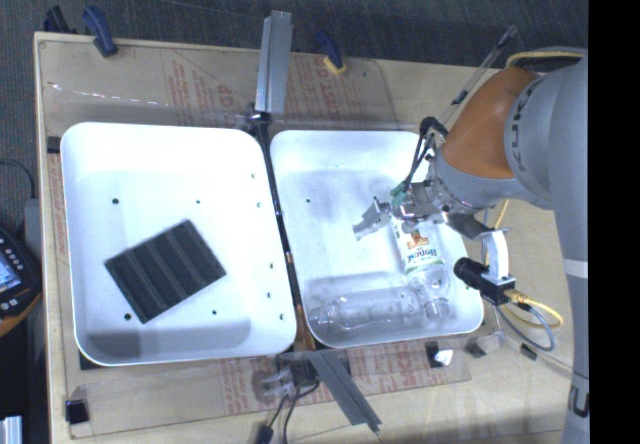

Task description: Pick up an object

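Note:
In the right bin (330, 157) my gripper (372, 218) hangs over the middle of the floor, reaching in from the right. Just right of it and below the wrist lies a small clear bottle with a white and green label (422, 252), partly covered by the wrist. A larger clear plastic bottle (372, 311) lies on its side along the bin's front wall. I see nothing between the gripper's tips. A black ribbed slab (165, 270) lies flat in the left bin (100, 157), far from the gripper.
A grey metal bar (272, 62) stands at the back between the two bins, with blue clamps (98, 30) along the bench's rear edge. The bins' shared walls meet at a dark seam (280, 232). A handheld device (12, 272) lies at the far left.

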